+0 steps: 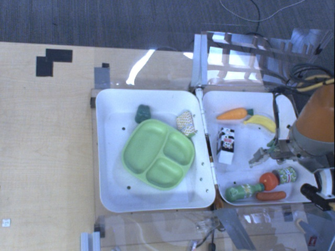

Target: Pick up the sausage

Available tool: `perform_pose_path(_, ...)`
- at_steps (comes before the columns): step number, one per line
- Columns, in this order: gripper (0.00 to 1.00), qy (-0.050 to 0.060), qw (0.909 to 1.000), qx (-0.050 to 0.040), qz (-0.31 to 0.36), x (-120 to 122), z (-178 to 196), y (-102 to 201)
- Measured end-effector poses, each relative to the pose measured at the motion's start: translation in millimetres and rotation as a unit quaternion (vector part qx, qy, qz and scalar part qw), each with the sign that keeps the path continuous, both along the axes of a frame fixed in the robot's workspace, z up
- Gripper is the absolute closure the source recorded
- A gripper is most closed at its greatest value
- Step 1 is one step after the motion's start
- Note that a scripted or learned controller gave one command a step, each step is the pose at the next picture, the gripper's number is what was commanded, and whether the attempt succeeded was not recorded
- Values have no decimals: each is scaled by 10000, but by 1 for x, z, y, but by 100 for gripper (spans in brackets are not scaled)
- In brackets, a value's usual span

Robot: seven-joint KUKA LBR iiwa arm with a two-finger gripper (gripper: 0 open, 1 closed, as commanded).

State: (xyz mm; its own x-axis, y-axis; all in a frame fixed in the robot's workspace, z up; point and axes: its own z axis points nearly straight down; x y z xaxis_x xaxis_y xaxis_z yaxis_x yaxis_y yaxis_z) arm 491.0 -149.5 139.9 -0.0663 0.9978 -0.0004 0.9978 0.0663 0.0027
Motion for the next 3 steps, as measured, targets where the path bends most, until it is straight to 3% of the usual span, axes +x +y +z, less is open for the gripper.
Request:
perform_pose_path(1,0,-33,9971,-4,758,-1,-51,-28)
perform_pose_path(2,100,-77,9971,-16,759,3,-38,-28)
perform_pose_path(3,0,-75,9971,-16,760,2,-38,-28)
